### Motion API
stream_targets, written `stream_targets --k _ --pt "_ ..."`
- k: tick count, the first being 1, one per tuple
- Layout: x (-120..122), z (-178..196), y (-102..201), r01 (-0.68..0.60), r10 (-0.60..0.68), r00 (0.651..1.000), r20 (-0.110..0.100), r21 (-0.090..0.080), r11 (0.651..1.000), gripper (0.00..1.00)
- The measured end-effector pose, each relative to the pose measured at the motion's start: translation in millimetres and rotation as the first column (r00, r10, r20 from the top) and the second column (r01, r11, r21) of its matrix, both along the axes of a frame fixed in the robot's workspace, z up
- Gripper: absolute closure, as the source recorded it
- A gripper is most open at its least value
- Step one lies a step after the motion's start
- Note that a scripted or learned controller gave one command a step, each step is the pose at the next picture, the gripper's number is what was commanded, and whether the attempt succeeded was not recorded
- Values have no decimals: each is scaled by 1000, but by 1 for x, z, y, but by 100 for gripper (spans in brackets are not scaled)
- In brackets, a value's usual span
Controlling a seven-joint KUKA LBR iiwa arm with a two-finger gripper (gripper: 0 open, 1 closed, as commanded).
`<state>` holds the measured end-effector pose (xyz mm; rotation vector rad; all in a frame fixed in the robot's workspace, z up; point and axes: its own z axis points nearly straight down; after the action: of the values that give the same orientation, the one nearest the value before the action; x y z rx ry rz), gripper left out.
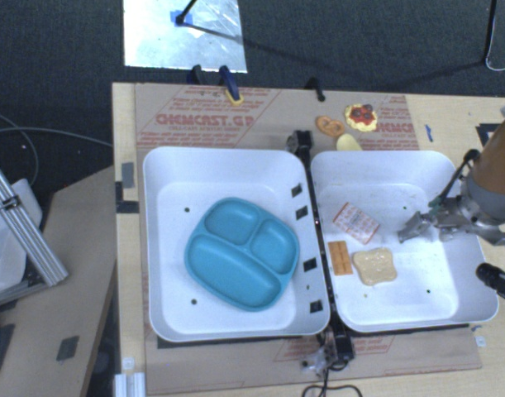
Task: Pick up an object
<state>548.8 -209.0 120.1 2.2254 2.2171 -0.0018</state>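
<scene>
Toast slice lies in right bin, beside wafer; gripper just above-right of toast slice, fingers spread, holding nothing.

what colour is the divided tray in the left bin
Light blue; the tray shows plainly in the camera view.

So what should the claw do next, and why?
Probably move left and down toward the toast-like piece. The claw sits above the right bin with nothing seen in it, and that piece lies nearest, apart from its neighbours.
</scene>
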Motion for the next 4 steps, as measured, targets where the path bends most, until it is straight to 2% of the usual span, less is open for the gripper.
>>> stream_targets --k 1,2,3,4 --pt "124 -36 5 -12 12 1000 4 1 1000 0" --pt "56 -31 2 -5 5 1000 11 -3 1000 0" --pt "-15 18 5 -2 2 1000 2 0 1000 0" --pt "48 -37 43 -13 13 1000 7 -2 1000 0"
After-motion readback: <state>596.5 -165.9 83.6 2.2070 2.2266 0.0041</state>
